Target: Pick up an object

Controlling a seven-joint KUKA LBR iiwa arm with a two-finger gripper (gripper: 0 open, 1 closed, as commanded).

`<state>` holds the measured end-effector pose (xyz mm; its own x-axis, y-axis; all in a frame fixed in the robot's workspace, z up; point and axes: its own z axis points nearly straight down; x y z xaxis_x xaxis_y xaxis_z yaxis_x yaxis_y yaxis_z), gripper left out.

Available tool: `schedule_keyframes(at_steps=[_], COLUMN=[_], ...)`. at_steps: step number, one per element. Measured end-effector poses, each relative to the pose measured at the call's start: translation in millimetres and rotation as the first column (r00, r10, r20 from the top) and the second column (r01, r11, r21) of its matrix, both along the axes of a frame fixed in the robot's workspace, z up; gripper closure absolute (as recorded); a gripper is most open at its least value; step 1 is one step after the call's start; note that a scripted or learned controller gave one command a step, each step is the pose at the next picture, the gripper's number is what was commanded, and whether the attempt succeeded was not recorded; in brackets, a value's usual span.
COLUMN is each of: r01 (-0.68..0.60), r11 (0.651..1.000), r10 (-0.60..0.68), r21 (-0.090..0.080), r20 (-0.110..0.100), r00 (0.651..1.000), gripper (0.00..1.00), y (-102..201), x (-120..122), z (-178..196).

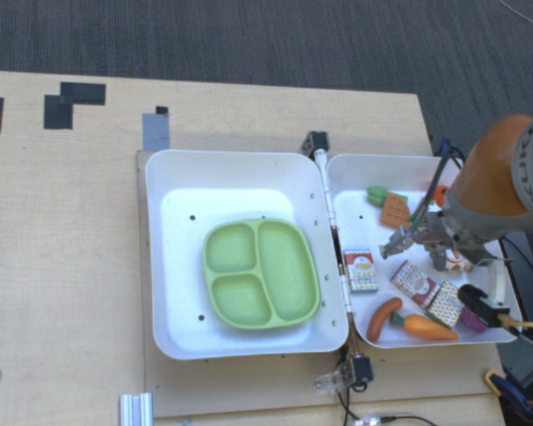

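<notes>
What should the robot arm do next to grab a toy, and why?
Probably lower the gripper straight down toward the small patterned packet just below it. It hangs over the right bin with nothing seen between its fingers, and that packet looks like the nearest toy. The red-and-white box, sausage and carrot lie farther off.

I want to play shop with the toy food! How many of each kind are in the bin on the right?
Small printed boxes: 3
Carrot: 1
Sausage: 1
Orange cracker: 1
Green piece: 1
Purple piece: 1
Total: 8 that I can see; the arm may hide more.
</notes>
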<state>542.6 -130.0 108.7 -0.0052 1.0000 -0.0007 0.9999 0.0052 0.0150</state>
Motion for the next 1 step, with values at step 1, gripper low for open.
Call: schedule_keyframes(at_steps=[1], r01=[0.007], r11=[1.0], r10=[-0.007], r21=[-0.004], r20=[-0.004], r00=[1.0], gripper=[0.0], y=[32.4], x=[-52.7], z=[-21.5])
